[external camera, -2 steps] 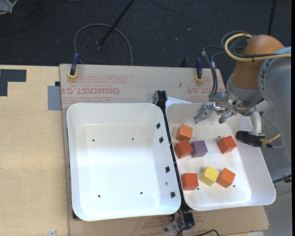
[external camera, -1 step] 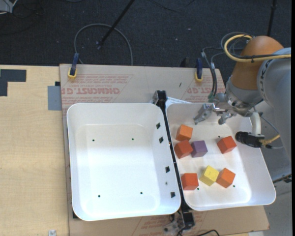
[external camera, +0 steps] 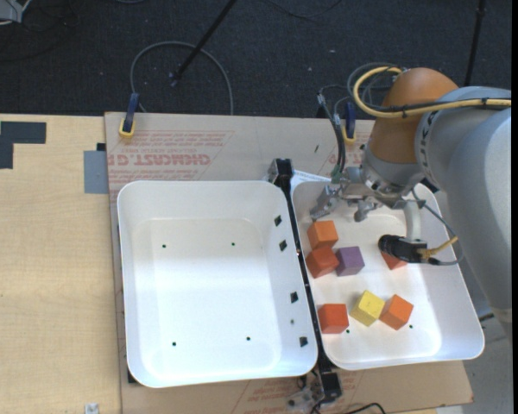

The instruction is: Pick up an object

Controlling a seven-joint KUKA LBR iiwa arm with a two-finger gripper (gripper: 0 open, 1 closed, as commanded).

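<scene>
Several small blocks lie in the right bin (external camera: 453,339). An orange block (external camera: 323,232) sits above a red block (external camera: 321,261), with a purple block (external camera: 350,260) beside it. Toward the front are a red-orange block (external camera: 332,317), a yellow block (external camera: 370,306) and an orange block (external camera: 397,311). Another red block (external camera: 394,260) is partly hidden under a black part of the arm. My gripper (external camera: 350,198) hangs over the back of the right bin, just behind the orange block, with no block visibly in it.
The left bin (external camera: 155,205) stands beside the right one, with a black divider (external camera: 292,248) between them. The arm's grey body (external camera: 475,188) covers the right bin's far right side. Cables loop behind the bins.
</scene>
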